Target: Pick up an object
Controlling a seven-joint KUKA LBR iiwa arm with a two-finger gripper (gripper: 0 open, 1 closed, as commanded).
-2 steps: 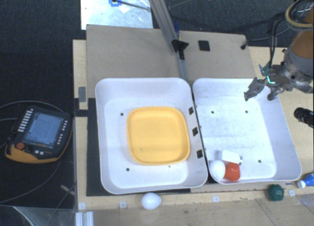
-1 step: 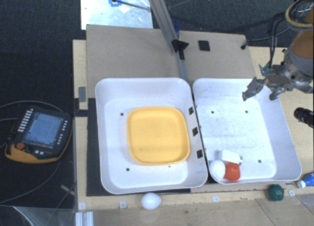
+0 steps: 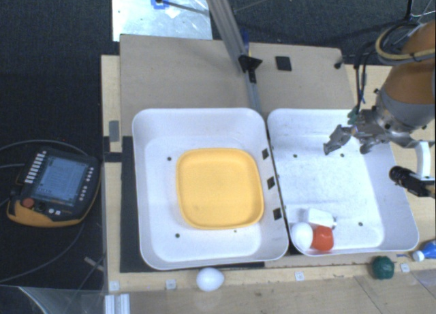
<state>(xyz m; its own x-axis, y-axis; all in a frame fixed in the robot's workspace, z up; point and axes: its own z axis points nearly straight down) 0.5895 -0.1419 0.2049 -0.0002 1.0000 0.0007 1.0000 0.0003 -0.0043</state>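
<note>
Two white bins sit side by side on the surface (image 3: 184,74). The left bin (image 3: 153,169) carries a yellow plate (image 3: 220,187) at its middle. The right bin (image 3: 388,217) holds a white egg (image 3: 302,235), an orange ball (image 3: 323,238) touching it and a small white block (image 3: 320,216) just behind, all in the near left corner. The end effector (image 3: 351,140) hangs over the far part of the right bin, fingers spread apart, nothing between them, well apart from the cluster. Another white egg (image 3: 210,279) lies on the surface near the left bin's near edge; a dark green ball (image 3: 382,267) lies near the right bin's near right corner.

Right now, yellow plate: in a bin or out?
In. The yellow plate lies flat on the floor of the left bin, inside its rim.
</note>
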